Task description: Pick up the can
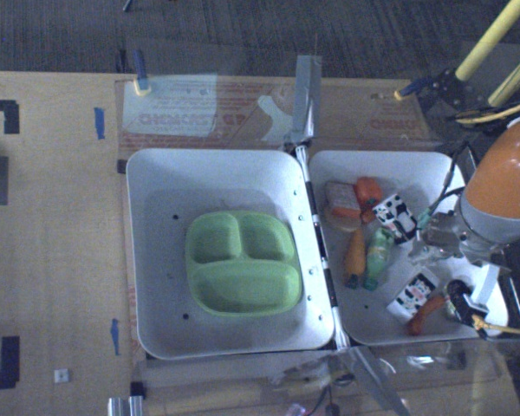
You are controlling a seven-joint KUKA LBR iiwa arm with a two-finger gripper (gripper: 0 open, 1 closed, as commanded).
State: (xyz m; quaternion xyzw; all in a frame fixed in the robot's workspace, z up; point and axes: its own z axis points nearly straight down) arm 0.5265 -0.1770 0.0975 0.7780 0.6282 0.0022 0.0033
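The can (341, 201) lies in the far left part of the right bin (433, 165); it looks short, with a dull pinkish body and an orange band. My gripper (431, 237) hangs over the right half of that bin, below the arm's orange band, well to the right of the can and apart from it. A black-and-white patterned carton (395, 217) lies between the gripper and the can. Nothing shows held in the gripper.
Around the can lie a red-orange item (368, 188), an orange carrot-like piece (355, 255) and a green bottle (377, 255). A second patterned carton (413, 292) and a red piece (421, 315) sit near the front. The left bin (156, 189) holds a green divided plate (241, 262).
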